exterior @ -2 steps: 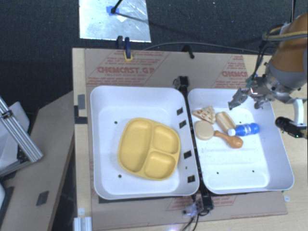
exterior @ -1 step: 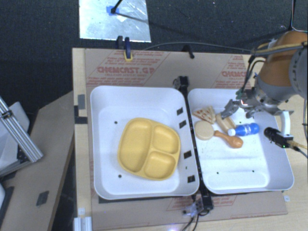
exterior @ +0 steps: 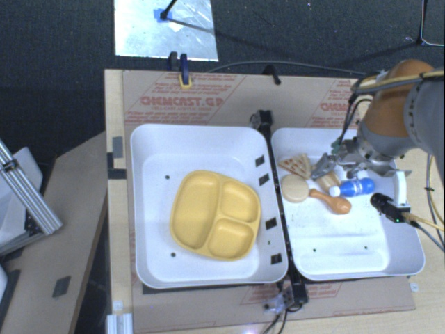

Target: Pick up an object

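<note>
Nearest you, the left white bin (exterior: 149, 207) holds a yellow plastic plate with three compartments (exterior: 215, 214), lying flat and well away from the claw, across the black divider (exterior: 272, 186) between the two bins.

Look to the right white bin (exterior: 348, 256). Your grey arm with the orange band (exterior: 400, 113) reaches in from the right, and the claw (exterior: 327, 164) sits low over the cluster of objects in the bin's far half. You cannot tell from this angle how far its fingers are spread, nor whether anything is between them.

Just beside the claw, toward the divider: a tan wooden fan-shaped piece (exterior: 297, 164). Below that, a pale beige round disc (exterior: 294, 188). Touching the disc and running away from the divider, a tan wooden spoon-shaped piece with an orange rounded end (exterior: 332, 200). Directly under the wrist, a blue and white small plastic bottle (exterior: 353, 187), lying on its side, just above the spoon.

All four objects rest on the bin floor near the claw tip.
</note>
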### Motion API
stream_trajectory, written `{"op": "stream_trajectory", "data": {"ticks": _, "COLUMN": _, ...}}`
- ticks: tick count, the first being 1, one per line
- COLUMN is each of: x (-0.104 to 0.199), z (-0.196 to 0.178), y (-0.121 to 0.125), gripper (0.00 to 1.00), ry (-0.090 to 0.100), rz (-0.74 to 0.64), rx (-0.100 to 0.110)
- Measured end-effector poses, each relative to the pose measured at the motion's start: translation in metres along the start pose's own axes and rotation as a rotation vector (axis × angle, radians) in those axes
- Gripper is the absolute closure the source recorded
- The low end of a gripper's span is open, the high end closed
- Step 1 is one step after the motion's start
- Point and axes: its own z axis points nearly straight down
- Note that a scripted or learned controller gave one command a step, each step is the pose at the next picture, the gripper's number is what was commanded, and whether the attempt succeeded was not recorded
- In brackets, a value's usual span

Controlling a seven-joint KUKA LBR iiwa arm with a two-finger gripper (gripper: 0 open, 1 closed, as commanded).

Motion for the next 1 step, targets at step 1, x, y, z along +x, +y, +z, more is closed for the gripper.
{"op": "stream_trajectory", "data": {"ticks": 1, "x": 0.0005, "z": 0.0264, "y": 0.0007, "gripper": 0.0, "ry": -0.001, "rz": 0.0, "rx": -0.002}}
